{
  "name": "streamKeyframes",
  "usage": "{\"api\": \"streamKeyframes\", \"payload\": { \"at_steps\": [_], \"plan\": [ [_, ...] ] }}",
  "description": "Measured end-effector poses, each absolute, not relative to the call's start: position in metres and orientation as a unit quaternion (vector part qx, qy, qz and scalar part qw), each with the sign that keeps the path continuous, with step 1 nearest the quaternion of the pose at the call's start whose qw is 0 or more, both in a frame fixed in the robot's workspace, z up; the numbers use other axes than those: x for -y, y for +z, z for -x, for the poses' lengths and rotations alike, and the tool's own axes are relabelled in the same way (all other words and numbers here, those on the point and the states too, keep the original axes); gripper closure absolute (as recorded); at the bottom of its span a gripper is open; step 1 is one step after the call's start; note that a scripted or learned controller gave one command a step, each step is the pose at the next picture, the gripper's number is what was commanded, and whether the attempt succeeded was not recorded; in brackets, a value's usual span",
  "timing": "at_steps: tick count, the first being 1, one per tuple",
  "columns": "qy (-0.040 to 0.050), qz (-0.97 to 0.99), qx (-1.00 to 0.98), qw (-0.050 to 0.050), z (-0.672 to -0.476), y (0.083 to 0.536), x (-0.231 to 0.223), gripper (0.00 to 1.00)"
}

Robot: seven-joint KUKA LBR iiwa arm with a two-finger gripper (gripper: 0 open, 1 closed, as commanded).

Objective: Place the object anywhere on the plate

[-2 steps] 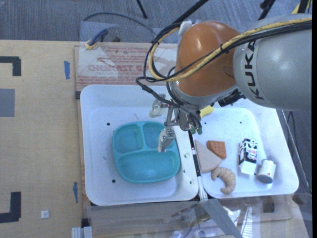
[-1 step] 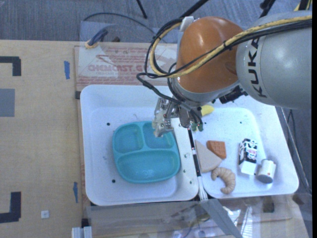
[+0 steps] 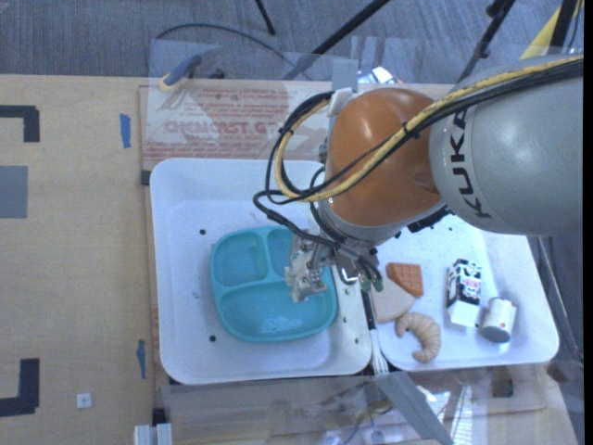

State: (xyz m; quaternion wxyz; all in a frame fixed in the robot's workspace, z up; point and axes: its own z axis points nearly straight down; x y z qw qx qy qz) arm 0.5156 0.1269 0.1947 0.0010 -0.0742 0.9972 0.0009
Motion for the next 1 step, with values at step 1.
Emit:
{"api": "streamKeyframes", "payload": {
  "at_steps": [1],
  "plan": [
    [0.0008,0.2,-0.98,0.004,-0.5653,0.1859,-0.0832,1.0]
  ]
}}
